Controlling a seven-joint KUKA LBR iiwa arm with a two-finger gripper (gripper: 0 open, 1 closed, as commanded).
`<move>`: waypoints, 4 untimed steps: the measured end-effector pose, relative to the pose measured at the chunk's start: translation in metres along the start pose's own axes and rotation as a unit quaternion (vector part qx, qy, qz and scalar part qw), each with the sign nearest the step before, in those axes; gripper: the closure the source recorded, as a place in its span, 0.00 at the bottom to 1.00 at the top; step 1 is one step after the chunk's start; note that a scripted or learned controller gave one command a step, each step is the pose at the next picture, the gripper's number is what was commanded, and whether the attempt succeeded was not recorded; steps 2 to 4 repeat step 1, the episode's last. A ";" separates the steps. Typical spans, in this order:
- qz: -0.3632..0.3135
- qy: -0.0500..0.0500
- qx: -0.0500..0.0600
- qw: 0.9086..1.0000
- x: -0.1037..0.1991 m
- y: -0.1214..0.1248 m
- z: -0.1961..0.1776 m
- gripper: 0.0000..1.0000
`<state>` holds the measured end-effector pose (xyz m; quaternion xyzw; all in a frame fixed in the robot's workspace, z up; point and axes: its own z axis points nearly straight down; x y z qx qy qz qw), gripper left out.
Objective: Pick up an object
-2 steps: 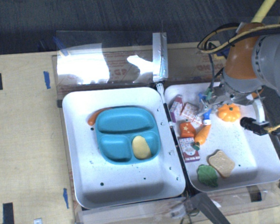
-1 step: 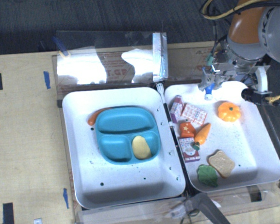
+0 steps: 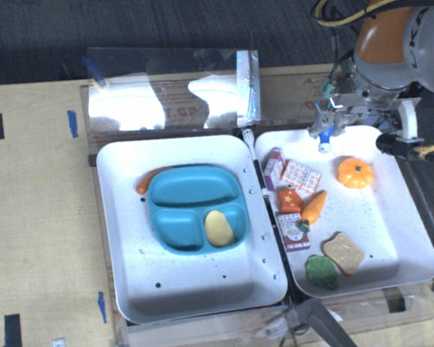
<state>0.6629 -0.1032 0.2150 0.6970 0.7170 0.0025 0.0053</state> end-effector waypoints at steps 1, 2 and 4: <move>0.030 0.002 0.006 1.000 0.033 -0.017 -0.013 1.00; 0.030 0.002 0.006 1.000 0.033 -0.017 -0.013 1.00; 0.030 0.002 0.006 1.000 0.033 -0.017 -0.013 1.00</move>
